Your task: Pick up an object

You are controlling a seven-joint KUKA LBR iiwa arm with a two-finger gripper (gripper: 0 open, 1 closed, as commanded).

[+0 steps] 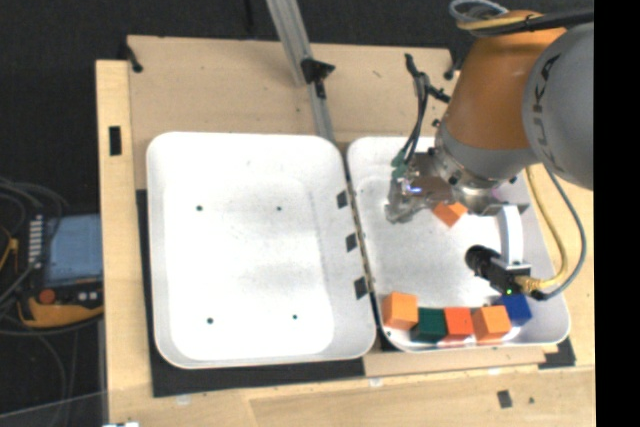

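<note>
Blocks (455, 321) line the right bin's (385, 170) near wall; pincer (405, 202) state unclear, an orange block (449, 212) beside it; centre over it before closing

One fixed overhead camera, slanted down over both bins (250, 245).

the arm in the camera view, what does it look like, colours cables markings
The arm is bulky and rounded: a grey shell with dark lettering on its side, and a wide orange band above the wrist. Below the band sits a grey metal wrist block carrying the gripper, with small lit spots on it. Thin dark cables run down beside the wrist, and a yellowish cable loops along the arm's right side.
</note>
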